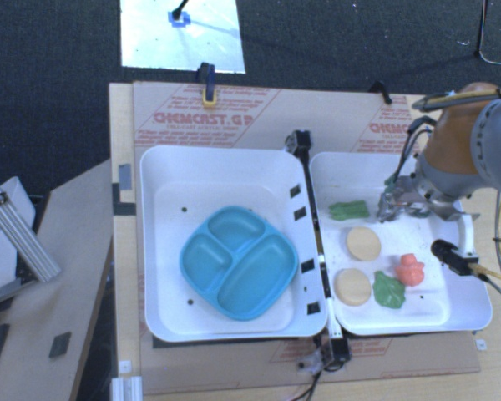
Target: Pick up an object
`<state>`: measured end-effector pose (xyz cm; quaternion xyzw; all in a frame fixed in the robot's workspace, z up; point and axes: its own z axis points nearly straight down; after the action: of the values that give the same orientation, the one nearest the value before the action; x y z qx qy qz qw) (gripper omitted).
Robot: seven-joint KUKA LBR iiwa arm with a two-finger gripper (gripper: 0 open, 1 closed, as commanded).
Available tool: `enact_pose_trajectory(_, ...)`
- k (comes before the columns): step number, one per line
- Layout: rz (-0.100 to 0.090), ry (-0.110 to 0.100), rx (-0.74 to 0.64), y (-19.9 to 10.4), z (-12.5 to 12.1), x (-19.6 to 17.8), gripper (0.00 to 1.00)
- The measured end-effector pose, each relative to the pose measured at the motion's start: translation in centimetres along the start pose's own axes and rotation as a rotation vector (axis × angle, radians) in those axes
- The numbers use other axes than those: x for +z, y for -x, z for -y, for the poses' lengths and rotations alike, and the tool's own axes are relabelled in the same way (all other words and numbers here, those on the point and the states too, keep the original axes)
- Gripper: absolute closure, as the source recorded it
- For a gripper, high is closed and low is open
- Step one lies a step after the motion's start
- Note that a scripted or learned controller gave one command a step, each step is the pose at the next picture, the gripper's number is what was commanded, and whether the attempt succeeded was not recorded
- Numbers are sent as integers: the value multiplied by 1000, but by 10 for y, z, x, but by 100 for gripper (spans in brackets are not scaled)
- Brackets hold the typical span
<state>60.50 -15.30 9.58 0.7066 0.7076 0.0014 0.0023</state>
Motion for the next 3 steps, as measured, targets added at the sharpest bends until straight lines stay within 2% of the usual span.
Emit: enact_pose_trajectory(3, 1, 4, -4, -2, -21, -185, 100)
